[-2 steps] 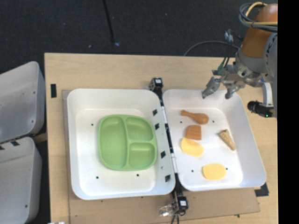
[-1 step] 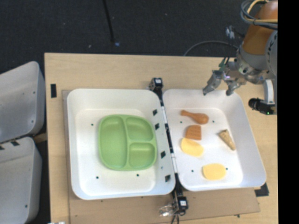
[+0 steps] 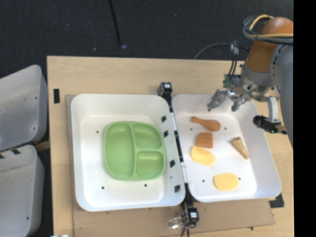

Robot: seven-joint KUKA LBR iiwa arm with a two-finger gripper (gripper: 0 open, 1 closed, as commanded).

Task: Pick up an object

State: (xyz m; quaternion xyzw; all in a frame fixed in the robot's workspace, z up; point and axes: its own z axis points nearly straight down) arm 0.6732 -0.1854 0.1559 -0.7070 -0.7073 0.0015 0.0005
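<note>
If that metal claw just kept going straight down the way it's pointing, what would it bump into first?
Probably the bare white floor of the right bin. The gripper, fingers spread, hangs over its far edge. The brown drumstick-shaped piece lies nearer the camera, seemingly out of its line, though depth is hard to judge.

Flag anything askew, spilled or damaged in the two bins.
Nothing stands out. The green divided plate lies flat in the left bin. The drumstick, brown piece, two yellow pieces and wedge lie apart in the right bin, intact.
</note>
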